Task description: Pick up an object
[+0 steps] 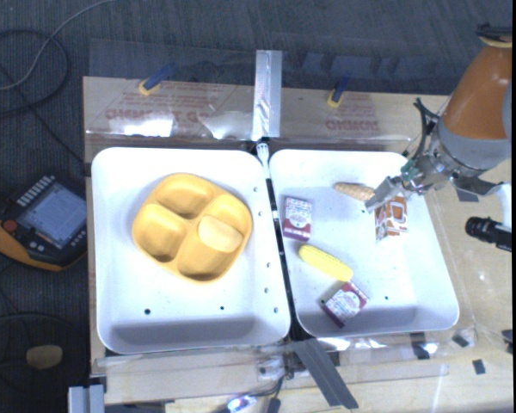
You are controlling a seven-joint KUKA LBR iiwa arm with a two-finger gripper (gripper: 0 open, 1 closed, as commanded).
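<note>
Orange-and-white carton [392, 218] upright, hanging between closed claw [397, 198] fingers over right bin [430, 312]

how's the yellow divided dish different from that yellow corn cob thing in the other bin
The divided dish is broad, rounded and has four hollows; the corn cob is small, slim and solid. The dish sits in the left bin; the cob lies slantwise in the right bin among small packets. Both are yellow.
</note>
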